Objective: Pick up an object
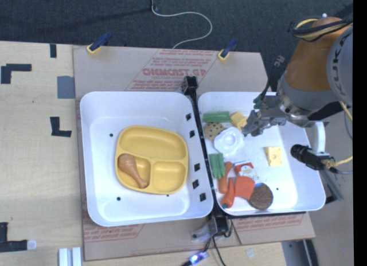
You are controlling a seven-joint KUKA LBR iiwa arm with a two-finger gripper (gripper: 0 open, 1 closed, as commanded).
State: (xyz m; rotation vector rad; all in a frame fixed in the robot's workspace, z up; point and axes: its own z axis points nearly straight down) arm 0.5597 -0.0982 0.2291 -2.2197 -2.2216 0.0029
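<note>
White bins sit side by side on cardboard. The left bin (97, 144) holds a yellow tray (166, 144) with a drumstick (133, 169) in its left compartment. The right bin (298, 193) holds the loose pieces: a green bar (215, 116), a cookie (213, 129), a white lump (229, 140), a yellow bit (238, 120), a cheese cube (274, 156), a green stick (216, 164), a carrot (229, 190), a red piece (243, 186) and a brown disc (261, 197). The gripper (255, 126) hangs over the right bin's upper middle, just right of the yellow bit and above the white lump. Its dark fingers look narrowly set, with nothing visible between them. The cheese cube lies apart, below and to its right.
</note>
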